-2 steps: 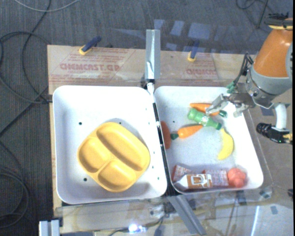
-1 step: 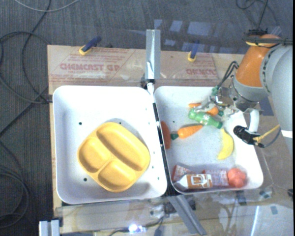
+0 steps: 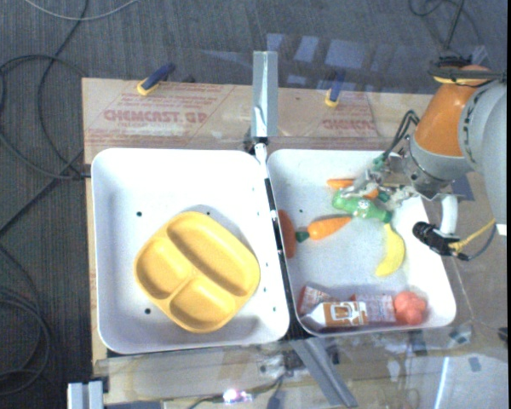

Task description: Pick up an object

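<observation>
Non-task clutter around the bench

Two shallow white plastic bins (image 3: 111, 254) side by side on a brown cardboard sheet (image 3: 179, 118) with faded red print. Two yellow-and-blue clamps (image 3: 154, 77) at the sheet's far edge. Black cables (image 3: 17, 100) looped on grey carpet (image 3: 68, 24), left side.

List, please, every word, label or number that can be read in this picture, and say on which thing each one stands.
"CHEMCAST GP": red print on the brown protective sheet behind the left bin, legible but faint.
Red print on the same sheet behind the right bin: partly hidden and too blurred to read.
Label on the packet at the front of the right bin: too small to read.
</observation>
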